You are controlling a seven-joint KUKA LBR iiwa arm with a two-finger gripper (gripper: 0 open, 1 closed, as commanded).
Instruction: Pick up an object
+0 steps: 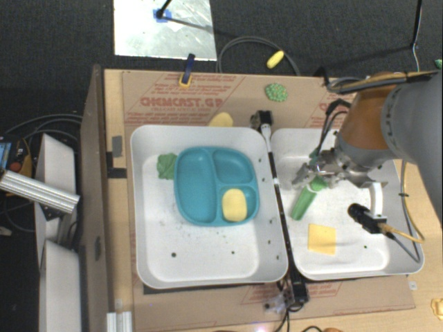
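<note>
Hovering low in the right bin (387,258), the pincer (317,173) sits over the green cylinder's (304,200) upper end; spread or pressed together, cannot tell. Best centre it, then lift straight.

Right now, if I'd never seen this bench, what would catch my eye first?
Probably the blue divided plate in the left bin, with a yellow lump in one compartment. Next, the grey and orange arm reaching into the right bin, its gripper at the top end of a green cylinder, near a yellow square.
</note>
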